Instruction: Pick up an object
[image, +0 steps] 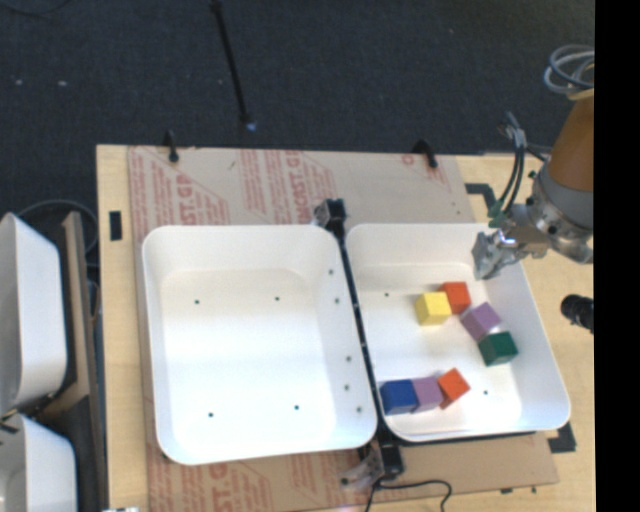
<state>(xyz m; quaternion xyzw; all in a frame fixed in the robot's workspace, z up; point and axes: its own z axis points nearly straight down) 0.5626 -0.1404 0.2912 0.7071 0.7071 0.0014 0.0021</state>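
Starting at the left of your view, the left bin (250, 345) is sitting on the bench (250, 185), its white floor showing a few small dark dots. A black clip (331, 213) is gripping the seam at the 12 o'clock end, where the two bins are meeting.

Moving right, the right bin (400, 255) is holding all the blocks. Toward its 6 o'clock wall three are lying in a touching row: a blue block (399, 396), then a light purple block (428, 392), then an orange block (454, 385). Near the bin's centre a yellow block (433, 307) is sitting pressed against a second orange block (457, 296) at its 2 o'clock. Just beside that pair, at their 4 o'clock, a purple block (482, 320) is touching a green block (497, 347) that is lying at its 5 o'clock.

Further right, the arm is reaching in from 3 o'clock, its orange band (574, 150) standing high above the grey wrist with cables trailing along it. The wrist is angling down and to the left, and the pincer (487, 256) is hanging over the bin's 1 o'clock corner, near the second orange block but apart from it. You cannot tell from here whether the pincer is apart or together; no block is sitting in it.
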